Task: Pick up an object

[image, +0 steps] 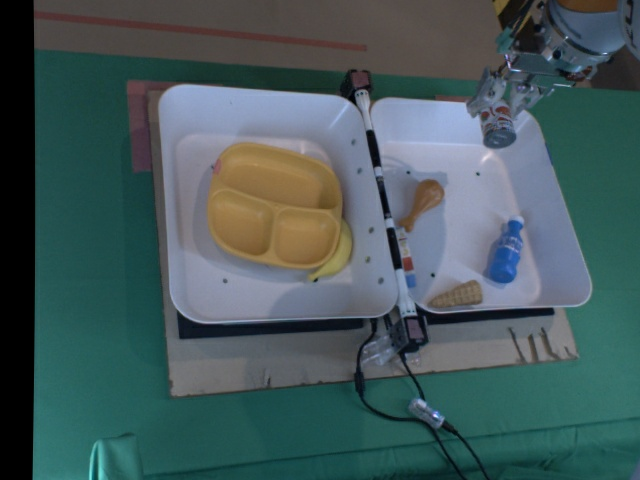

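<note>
In the upper right of the frame the gripper [503,111] hangs over the far right corner of the right bin [560,268], and a small can [497,128] with a red-and-white label sits between its fingers, its grey end tipped toward the camera. The fingers are closed on the can, which appears lifted off the bin floor, though the slanted view makes the gap hard to judge.

The main risk, judging from this pose, is the grip itself. The can looks tilted in the fingers, and a round smooth body held off-axis could roll or slip out as the arm moves. If it drops, it would probably land near the bin's rim and might bounce out onto the green cloth [90,268].

Further down the right bin lie a drumstick toy [424,202] near the centre divider, a blue bottle [506,251] toward the right wall, and a waffle cone [457,294] near the lower edge. All sit well apart from the gripper, so a collision seems unlikely.

In the left bin [190,118] a yellow divided tray [274,206] covers most of a banana [338,256].
</note>
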You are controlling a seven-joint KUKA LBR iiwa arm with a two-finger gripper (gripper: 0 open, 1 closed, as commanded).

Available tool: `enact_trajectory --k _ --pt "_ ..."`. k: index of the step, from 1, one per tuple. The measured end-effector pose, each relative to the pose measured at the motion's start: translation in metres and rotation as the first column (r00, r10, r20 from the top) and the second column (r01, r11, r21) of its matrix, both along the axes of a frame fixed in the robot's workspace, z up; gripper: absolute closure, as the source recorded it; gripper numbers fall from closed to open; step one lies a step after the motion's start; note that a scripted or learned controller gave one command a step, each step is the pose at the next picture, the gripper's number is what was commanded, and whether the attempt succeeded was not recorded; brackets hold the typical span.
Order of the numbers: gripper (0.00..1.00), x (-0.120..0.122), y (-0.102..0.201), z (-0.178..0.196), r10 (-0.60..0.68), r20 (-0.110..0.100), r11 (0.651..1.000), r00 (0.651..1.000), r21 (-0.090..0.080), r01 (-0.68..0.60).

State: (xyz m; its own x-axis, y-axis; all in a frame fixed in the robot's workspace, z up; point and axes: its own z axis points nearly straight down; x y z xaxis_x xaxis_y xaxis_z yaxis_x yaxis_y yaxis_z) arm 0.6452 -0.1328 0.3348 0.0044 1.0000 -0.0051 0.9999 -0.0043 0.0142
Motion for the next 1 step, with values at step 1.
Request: enact_trajectory --k 1 --pt "1.0 -0.0553 0.0275 0.0375 0.0 -0.005 1.0 1.0 0.003 0.0"
